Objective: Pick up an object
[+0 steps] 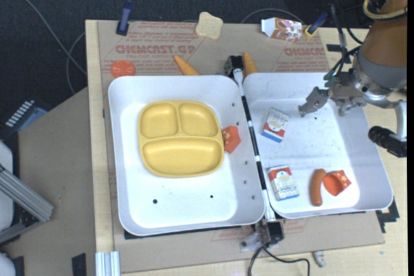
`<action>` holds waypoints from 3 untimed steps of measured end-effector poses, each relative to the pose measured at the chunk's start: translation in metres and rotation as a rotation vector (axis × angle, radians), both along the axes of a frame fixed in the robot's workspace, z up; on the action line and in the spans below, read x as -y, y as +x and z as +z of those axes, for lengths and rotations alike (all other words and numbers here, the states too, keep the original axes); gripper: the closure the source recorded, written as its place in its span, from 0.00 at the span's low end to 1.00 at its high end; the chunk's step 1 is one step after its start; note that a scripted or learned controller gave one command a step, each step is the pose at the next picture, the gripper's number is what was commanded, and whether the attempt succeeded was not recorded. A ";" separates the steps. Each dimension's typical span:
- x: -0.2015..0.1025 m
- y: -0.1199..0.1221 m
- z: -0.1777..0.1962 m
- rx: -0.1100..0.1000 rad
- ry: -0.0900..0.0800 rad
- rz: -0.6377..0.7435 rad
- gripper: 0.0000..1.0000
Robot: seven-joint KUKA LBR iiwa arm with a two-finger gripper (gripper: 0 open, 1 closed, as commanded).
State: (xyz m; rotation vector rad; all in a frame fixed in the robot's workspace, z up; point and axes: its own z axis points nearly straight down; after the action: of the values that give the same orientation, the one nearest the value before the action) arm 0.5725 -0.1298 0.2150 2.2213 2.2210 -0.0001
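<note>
The gripper [315,102] hangs over the far part of the right bin [362,139], reaching in from the right under the grey wrist and orange band; whether it is open or closed I cannot tell, and nothing is visibly held; nearest to it, just to its left and a little nearer, lies a small white carton [276,124] with red and blue print, flat on the bin floor and apart from everything else; farther toward the near edge sit a second small carton [283,182] with a red top, a sausage [316,187] and an orange piece [336,182] just beside the sausage, perhaps touching it; the left bin [129,139] carries a yellow divided plate [180,138] with a small orange-red piece [231,138] at its right rim. The step in hand looks like the approach, and the white carton seems the sensible choice; to do it well, I judge the arm should centre above the carton, line up with its narrow sides, come straight down, and close only once low enough; a flat carton may slip otherwise.
</note>
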 end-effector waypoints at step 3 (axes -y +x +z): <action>-0.030 -0.012 -0.013 0.004 0.001 0.002 0.00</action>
State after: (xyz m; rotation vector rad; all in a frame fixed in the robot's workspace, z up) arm 0.5600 -0.0995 0.2024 2.2170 2.2220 0.0051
